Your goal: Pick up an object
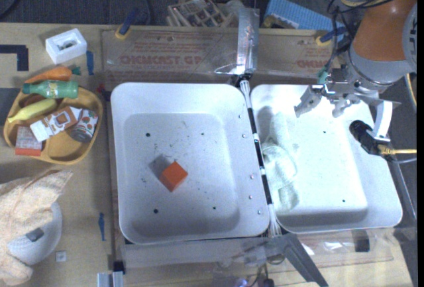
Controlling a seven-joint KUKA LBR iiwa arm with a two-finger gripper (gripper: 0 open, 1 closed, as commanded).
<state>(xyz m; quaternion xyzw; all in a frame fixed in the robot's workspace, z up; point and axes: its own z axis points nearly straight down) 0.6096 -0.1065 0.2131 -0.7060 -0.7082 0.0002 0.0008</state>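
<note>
So the bench (66, 239) is a light wood top with a dark carpeted floor behind it at 12 o'clock, where there's a jumble of cables, boxes and a blue corrugated thing (297, 14). A clear plastic sheet (179, 54) with red lettering runs along the back edge of the bins.

Two shallow white bins sit side by side. The left bin (132, 107) is scuffed and speckled, and the orange block (175, 175) lies in it a bit toward 7 o'clock of its centre, corner-on, touching nothing else. The right bin (344, 213) has a crumpled pale cloth (279, 160) lying along its 9 o'clock wall.

The arm (384, 20) comes in at 2 o'clock of the view, orange band up top, wrist hanging over the right bin's back edge. The gripper (311, 101) points toward 8 o'clock; honestly can't tell if its fingers are apart or together.

Way over at 9 o'clock there's a yellow bowl (66, 150) of toy food, plus a small white box (66, 46) above it.
</note>
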